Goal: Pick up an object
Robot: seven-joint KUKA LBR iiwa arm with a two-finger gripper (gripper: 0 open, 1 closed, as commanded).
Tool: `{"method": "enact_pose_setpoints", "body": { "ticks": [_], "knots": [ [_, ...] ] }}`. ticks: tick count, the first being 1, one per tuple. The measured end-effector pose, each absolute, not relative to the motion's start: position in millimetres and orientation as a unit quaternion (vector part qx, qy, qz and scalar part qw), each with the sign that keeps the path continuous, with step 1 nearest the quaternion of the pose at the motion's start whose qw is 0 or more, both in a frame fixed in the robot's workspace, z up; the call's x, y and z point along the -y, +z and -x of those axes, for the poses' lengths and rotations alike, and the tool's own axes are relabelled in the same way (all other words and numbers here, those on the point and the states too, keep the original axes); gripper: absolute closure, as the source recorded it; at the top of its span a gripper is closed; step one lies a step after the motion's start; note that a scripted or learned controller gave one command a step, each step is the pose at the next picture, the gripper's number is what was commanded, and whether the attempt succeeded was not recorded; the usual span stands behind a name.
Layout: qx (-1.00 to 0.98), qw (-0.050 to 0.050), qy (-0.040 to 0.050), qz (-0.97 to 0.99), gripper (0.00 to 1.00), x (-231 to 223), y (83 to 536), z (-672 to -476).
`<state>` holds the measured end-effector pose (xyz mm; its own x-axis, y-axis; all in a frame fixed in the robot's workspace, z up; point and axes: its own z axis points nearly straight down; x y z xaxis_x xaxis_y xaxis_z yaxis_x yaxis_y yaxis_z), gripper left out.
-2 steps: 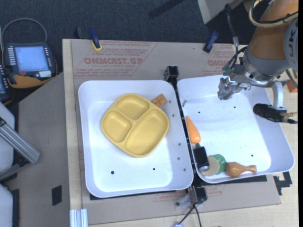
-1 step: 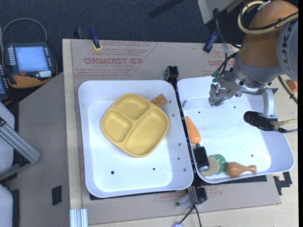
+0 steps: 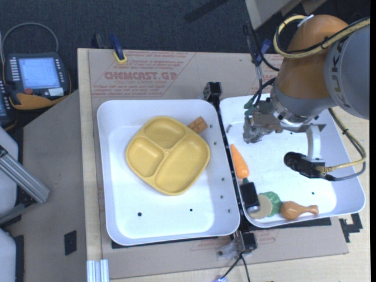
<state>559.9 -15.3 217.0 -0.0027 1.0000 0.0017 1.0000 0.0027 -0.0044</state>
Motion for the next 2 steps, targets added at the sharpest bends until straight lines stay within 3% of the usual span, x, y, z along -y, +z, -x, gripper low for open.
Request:
{"method": "enact_pose_setpoints", "body": {
  "ticks": [2],
  "knots": [
    [0.709,0.002,-0.0002,0.705,1.00,-73.9,224.5,-516.5]
  ]
}}
